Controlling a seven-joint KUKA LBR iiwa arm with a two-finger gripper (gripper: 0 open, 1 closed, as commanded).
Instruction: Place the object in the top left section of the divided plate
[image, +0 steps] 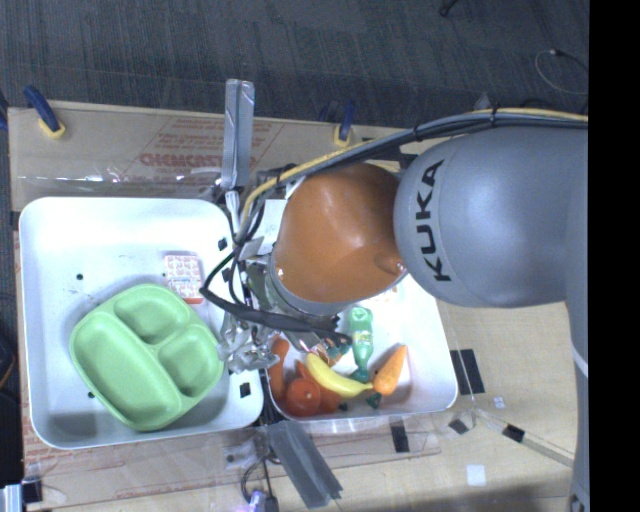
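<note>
A robotics lab: a KUKA arm (480, 220) over a cardboard-covered bench (120, 130) with two white bins (60, 230), blue clamps (45, 110), taped markers and loose cables.

The big grey arm with its orange band (340, 240) covers most of the right white bin (432, 385), hiding its far half. The hand lies beneath the wrist, fingers unreadable. A small patterned red-and-white packet (183, 268) is too small to identify. The yellow banana (335, 378) overlaps a red tomato-like fruit (303, 397).
</note>
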